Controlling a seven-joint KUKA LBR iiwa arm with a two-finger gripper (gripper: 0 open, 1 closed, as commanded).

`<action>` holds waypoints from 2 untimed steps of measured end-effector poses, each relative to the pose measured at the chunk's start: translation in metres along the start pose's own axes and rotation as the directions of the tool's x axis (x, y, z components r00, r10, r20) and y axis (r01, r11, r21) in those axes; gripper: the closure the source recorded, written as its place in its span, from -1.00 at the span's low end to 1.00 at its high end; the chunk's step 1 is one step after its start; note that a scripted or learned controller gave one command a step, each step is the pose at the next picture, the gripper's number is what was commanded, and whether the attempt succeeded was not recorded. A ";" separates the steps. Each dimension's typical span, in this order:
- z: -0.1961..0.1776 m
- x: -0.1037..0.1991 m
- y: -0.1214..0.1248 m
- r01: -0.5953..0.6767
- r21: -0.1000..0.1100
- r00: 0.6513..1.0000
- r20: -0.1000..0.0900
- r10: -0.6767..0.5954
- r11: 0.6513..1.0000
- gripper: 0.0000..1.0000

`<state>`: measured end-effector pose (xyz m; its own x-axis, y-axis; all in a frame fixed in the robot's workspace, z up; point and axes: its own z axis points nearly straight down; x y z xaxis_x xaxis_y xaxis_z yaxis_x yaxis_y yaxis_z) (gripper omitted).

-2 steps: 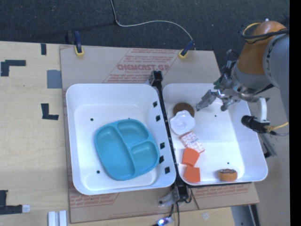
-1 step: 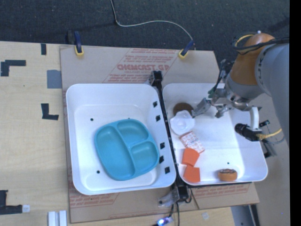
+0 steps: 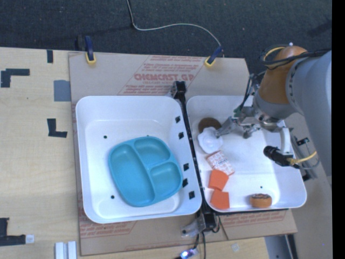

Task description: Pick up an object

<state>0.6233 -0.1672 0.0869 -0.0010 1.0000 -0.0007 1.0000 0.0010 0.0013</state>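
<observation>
The right bin (image 3: 280, 171) holds several small items. A brown round piece (image 3: 208, 124) lies at its far left, with a white crumpled lump (image 3: 208, 142) just in front of it. Nearer the front are a red-and-white printed packet (image 3: 220, 162), two orange blocks (image 3: 218, 180) (image 3: 220, 199) and a brown donut-shaped piece (image 3: 261, 200). My gripper (image 3: 226, 129) is low over the bin's back left part, its tip right beside the white lump and the brown piece. Nothing can be seen lifted.
The left bin (image 3: 91, 123) carries a blue divided plate (image 3: 144, 169). A black divider with clips (image 3: 186, 144) separates the bins. The grey arm with its orange band (image 3: 277, 82) hangs over the right bin's back right corner. A cable (image 3: 178, 28) runs behind the board.
</observation>
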 end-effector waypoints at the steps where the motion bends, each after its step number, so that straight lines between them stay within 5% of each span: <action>1: -0.012 0.001 0.001 0.002 -0.003 1.000 0.001 -0.002 1.000 1.00; 2: -0.067 0.001 0.012 0.001 -0.003 1.000 0.001 -0.001 1.000 1.00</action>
<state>0.6356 -0.1666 0.1541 -0.0018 1.0000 -0.0012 1.0000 0.0019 0.0043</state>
